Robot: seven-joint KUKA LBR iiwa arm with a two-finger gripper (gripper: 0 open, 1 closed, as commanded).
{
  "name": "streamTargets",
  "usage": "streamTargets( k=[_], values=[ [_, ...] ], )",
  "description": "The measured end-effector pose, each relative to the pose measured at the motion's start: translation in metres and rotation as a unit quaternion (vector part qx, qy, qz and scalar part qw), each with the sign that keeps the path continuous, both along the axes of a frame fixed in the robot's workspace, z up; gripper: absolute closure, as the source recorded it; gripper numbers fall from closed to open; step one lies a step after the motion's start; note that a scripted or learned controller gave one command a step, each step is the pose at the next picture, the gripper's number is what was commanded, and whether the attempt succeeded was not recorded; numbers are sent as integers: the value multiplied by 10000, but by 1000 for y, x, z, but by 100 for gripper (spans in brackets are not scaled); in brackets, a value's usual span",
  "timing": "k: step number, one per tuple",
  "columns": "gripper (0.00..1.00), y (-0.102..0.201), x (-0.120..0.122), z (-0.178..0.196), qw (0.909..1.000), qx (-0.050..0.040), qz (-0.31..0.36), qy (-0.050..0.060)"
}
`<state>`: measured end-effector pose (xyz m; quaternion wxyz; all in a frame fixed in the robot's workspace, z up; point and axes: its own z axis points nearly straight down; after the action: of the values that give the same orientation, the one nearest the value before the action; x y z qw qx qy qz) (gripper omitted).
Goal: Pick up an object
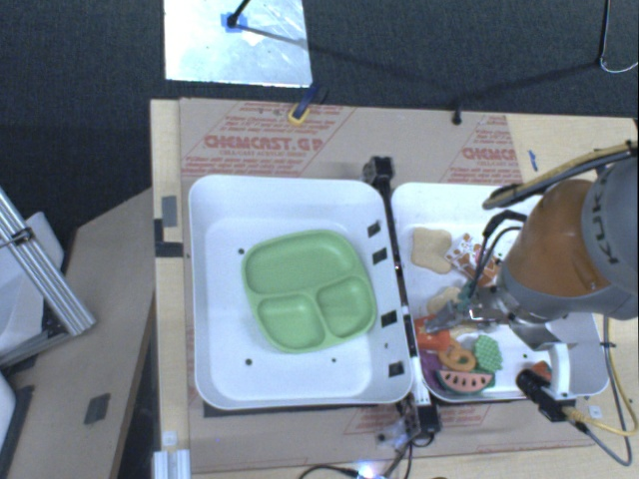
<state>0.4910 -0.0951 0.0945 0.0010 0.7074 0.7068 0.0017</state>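
Hand (449, 317) low in right bin (419, 208) over toys (464, 362), grip state unclear; best centred on one toy, clear of wall

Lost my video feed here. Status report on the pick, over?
Gripper low in right bin, over the toy pile. Fingers unclear, no grasp confirmed. Green tray sits in left bin, out of the way.

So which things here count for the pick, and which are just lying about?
For the job:
- gripper, low in the right bin
- toys there: tan piece, watermelon slice, green piece

Lying about:
- green tray in the left bin
- foil sheet on the floor
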Motion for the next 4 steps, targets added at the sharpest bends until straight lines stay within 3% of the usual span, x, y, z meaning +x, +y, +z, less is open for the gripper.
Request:
streamTargets(
  k=[1,3,4],
  values=[
    [100,0,1,11,10000,-4,10,-17],
    [100,-2,2,114,10000,-11,29,-14],
    [100,-2,3,131,10000,-7,27,1]
  ],
)
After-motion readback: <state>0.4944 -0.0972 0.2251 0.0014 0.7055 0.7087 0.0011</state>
